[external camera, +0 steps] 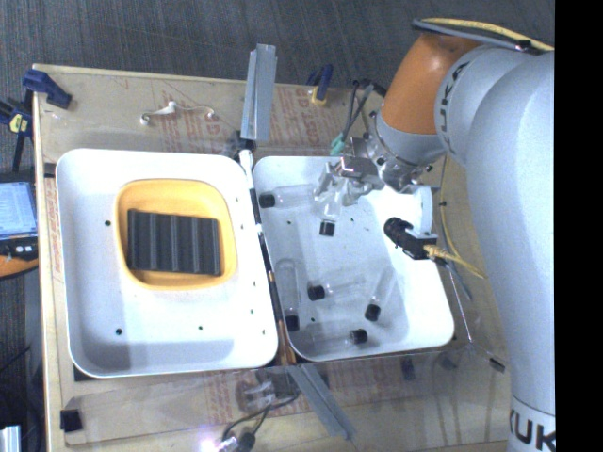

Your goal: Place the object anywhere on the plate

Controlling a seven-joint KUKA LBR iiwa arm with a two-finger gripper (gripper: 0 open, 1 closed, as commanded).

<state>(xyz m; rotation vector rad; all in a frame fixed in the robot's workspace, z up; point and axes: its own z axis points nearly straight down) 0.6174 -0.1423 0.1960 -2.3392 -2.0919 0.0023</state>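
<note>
We see two white bins side by side on the desk [141, 92]. The left bin [85, 328] carries a yellow plate [174, 194] near its middle, toward the far edge, and a dark ribbed object [175, 243] lies flat on that plate, inside its rim.

The arm [471, 111] reaches in from the right, its orange band over the far right corner of the right bin [424, 323]. The gripper [341, 182] hangs over the far part of that bin, near its middle. We cannot tell how the gripper stands from this slant, and we see nothing between its tips.

Clear bottles with black caps lie scattered in the right bin, one bottle [325, 217] just beside the gripper and others toward the near edge.

A blue clamp [45, 87] grips the far left corner of the desk.
</note>
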